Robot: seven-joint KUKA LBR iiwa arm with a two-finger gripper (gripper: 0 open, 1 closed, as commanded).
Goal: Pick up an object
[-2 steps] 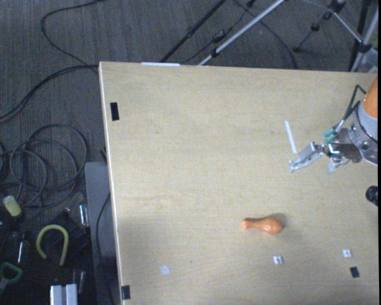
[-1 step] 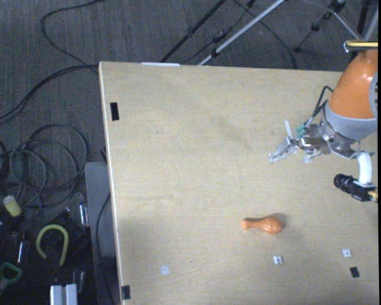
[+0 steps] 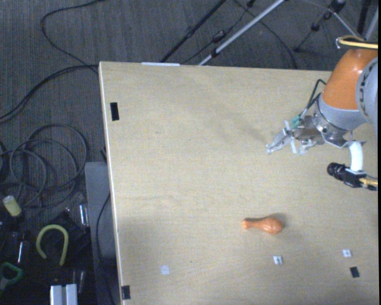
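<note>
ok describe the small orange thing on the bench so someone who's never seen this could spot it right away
Start with the big pale wooden benchtop. Go to its near edge, right of centre, below and a little left of the arm's end effector. There lies an orange pear-shaped object, bulbous at its right end and tapering to a thin neck on the left; the small markers nearby are flat and square.

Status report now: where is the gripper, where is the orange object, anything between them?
Gripper above the table, right side, holding nothing. Orange object lying below it, apart. Nothing in the way.
</note>
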